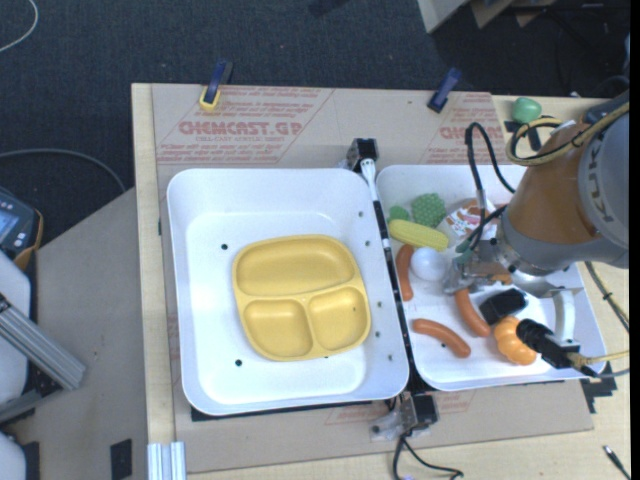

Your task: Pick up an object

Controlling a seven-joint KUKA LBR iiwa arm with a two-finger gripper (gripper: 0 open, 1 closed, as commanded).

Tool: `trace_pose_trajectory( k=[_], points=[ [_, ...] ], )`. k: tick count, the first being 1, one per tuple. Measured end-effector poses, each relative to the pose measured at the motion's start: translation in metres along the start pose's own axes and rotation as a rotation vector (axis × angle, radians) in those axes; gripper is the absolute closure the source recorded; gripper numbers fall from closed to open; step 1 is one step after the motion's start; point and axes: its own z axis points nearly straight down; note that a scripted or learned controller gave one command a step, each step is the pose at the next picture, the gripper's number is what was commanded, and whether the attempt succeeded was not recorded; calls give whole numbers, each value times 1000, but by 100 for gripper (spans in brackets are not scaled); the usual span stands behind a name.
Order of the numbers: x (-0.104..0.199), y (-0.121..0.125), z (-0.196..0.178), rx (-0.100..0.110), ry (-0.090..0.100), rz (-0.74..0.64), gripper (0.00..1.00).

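Carefully now: I have the jaws [470, 271] low in the right bin [440, 368], and I cannot tell their state. A white ball [428, 262] lies just left, an orange sausage [472, 311] below; I'd centre on one before closing.

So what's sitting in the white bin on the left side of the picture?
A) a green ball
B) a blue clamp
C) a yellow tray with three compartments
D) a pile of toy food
C. The yellow tray lies alone in the left bin, its three compartments facing up; the toy food, such as the orange sausage, lies in the right bin.
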Motion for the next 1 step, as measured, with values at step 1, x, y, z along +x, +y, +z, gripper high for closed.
trace_pose_trajectory(
  k=[1],
  points=[
    [7, 7, -48, -5, -2, -4, 100]
  ],
)
